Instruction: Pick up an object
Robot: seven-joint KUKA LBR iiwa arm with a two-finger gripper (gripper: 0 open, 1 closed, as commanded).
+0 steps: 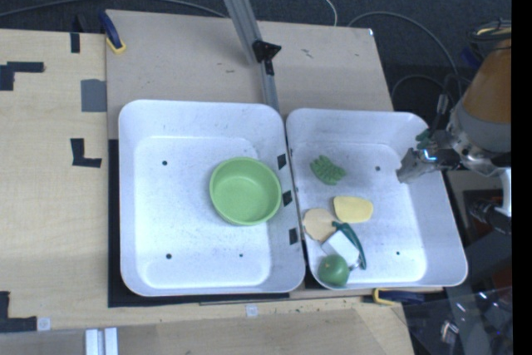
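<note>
Down at the near edge of the right bin (432, 258) sits a small green ball (334, 269), pressed into the corner beside the divider between the two bins. Just above it lies a white block with a dark green handle (347, 242) across it, and that touches a pale round disc (317, 223) and sits close under a yellow wedge (353, 209). A ridged green piece (327, 170) lies apart from them, further back near the divider. Over in the left bin (141, 204) stands a green bowl (244, 191), alone and upright.

At the right wall of the right bin the gripper (413, 167) hangs on the grey arm with its orange band, above the bin's rim. From where I stand I cannot tell how it is set, and I see nothing in it. No object is picked yet; every candidate is well apart from the gripper, toward the middle and near corner of the bin.

My worry is the cluster. Ball, block, disc and wedge lie so tight that a descent on one would likely nudge its neighbours or catch two at once. That ball could roll away, and its corner leaves little room against the wall. Both the disc and the wedge look flat, so a grip could slide over them. To my eye the ridged piece, standing alone, looks the safer choice.
</note>
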